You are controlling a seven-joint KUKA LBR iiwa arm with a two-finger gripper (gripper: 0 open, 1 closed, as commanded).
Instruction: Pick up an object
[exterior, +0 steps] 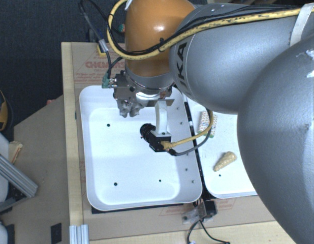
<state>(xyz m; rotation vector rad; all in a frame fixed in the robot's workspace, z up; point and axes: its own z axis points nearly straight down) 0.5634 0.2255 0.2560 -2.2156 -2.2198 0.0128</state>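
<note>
Worktop (75, 136): you have a tan board carrying two shallow white bins side by side; its bare strip runs along the 9 o'clock edge of the view.

Left bin (126, 187): its floor looks bare apart from small dark dots. Judged from this, a descent here would close on nothing, so a failed try is the main risk if the program commits at this spot.

Pincer (127, 107): it hangs over the 12 o'clock part of the left bin, under the orange wrist. You see grey metal tips close together with nothing between them; whether they are fully shut I cannot tell from this slant.

Black fitting and cable (154, 139): a dark block on a yellowish cable dangles below the wrist toward the bin centre. It could drag across the floor or catch the bin rim on a sideways move.

Divider (195, 146): the rims of the two bins meet here. A low traverse toward 3 o'clock could clip them.

Patterned object (206, 123): a small pale speckled piece just inside the right bin, partly behind the cable, and hard to reach cleanly.

Tan object (225, 161): a small tapered piece lying flat in the right bin, at about 4 o'clock from the pincer and well apart from it. It is your likeliest target; its narrow form may slip out of a grip.
</note>
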